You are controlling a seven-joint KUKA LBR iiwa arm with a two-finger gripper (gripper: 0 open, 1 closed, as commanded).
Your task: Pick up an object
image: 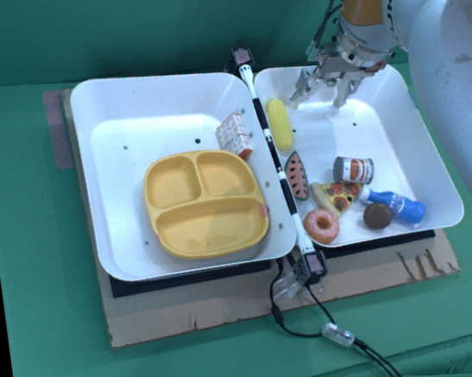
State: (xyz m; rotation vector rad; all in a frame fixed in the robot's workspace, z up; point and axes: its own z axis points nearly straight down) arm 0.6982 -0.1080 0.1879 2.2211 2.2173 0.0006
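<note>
We see the jaws [321,93] spread open and empty in the upper right of the frame, above the right bin's [421,140] far corner. The corn cob [279,124] lies just to their lower left; the can [353,169], pizza slice [335,196] and bottle [392,204] lie lower in the frame.

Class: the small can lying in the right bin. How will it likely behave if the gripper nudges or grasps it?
The can lies on its side, so a nudge would probably roll it. Its round body may slip between fingers. It looks like a toy, so probably light.
</note>
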